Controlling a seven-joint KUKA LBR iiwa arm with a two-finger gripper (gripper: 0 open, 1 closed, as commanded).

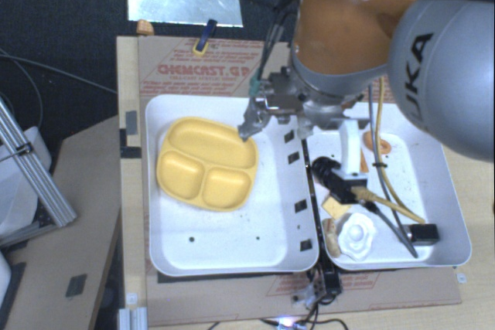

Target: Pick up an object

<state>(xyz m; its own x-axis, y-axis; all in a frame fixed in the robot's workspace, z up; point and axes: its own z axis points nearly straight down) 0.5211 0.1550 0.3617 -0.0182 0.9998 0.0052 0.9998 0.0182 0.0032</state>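
Over the left bin (232,251), near its back right corner, the hand (249,127) hangs low at the end of the grey arm (437,66), which comes in from the right with its orange band (348,4) high in the view. The hand's tip is at the far right rim of the yellow plate (205,166). It looks to be touching or just above that rim, but I cannot tell which. Whether the hand is wide or narrow cannot be told from this slant, and nothing can be seen gripped in it.

The yellow plate lies flat in the back half of the left bin. It has three hollows, one long one at the back and two smaller ones in front. The front half of that bin shows bare white floor with a few dark specks.

The right bin (447,189) sits just beside the left one, their walls touching. A crumpled white lump (356,236) lies near its front left corner, with a small tan piece (334,206) just behind it. An orange ring (379,144) lies further back, partly under the arm.

Both bins rest on a sheet of cardboard (201,69) with red print, which lies on the pale desk (85,205). A small blue and yellow clip (205,37) sits at the cardboard's back edge.
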